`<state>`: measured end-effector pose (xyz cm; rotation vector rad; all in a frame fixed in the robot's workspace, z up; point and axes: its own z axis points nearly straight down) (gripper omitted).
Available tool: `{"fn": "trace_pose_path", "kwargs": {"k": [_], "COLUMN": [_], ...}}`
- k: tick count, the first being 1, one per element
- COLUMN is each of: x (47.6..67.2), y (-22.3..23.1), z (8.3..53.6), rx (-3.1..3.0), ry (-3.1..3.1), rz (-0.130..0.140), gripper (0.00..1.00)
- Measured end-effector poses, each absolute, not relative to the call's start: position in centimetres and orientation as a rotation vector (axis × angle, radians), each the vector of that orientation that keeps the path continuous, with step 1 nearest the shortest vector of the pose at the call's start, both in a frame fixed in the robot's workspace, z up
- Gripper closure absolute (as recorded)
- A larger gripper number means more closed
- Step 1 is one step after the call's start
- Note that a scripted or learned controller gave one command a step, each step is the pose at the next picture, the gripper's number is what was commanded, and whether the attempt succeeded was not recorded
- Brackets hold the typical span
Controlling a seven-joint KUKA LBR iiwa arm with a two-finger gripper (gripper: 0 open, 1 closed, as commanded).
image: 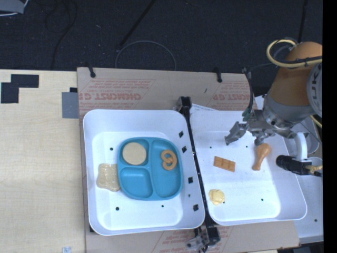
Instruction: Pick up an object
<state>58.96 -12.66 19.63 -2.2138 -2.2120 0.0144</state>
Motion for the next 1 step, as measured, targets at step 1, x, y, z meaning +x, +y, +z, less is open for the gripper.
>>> {"fn": "trace_pose_path", "kwargs": {"k": [1], "x": [59.27], "y": [-12.69], "z": [20.38], "rx": [-2.220], "ry": [-2.222], "rz": [0.001], "gripper": [0.00]}}
